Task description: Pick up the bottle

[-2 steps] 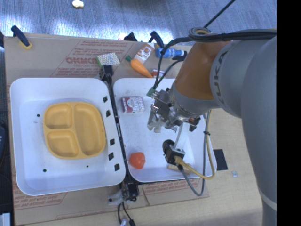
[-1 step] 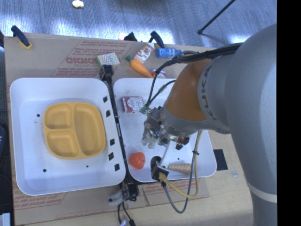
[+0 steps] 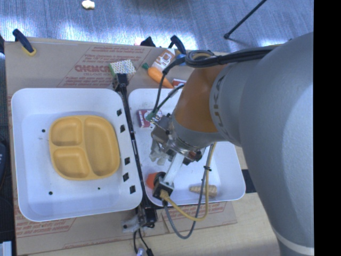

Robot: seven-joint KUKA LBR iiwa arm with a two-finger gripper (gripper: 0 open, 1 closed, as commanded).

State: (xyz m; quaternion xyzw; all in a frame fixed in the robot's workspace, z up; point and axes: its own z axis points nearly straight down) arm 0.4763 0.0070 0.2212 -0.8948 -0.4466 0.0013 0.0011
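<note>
An orange bottle [image 3: 158,68] with a white label lies at the far rim of the right bin [image 3: 233,169], tilted, with cables and the arm covering its lower end. My gripper [image 3: 158,152] hangs low over the left part of the right bin, well nearer the camera than the bottle and apart from it. The grey arm with its orange band [image 3: 197,105] covers most of that bin.
A yellow divided plate [image 3: 84,145] lies in the left bin [image 3: 21,143]. In the right bin are a red-and-white packet [image 3: 144,117], a small red object [image 3: 152,180] near the front rim, and a tan stick-shaped piece [image 3: 204,190]. A yellow cable [image 3: 184,212] loops over the front edge.
</note>
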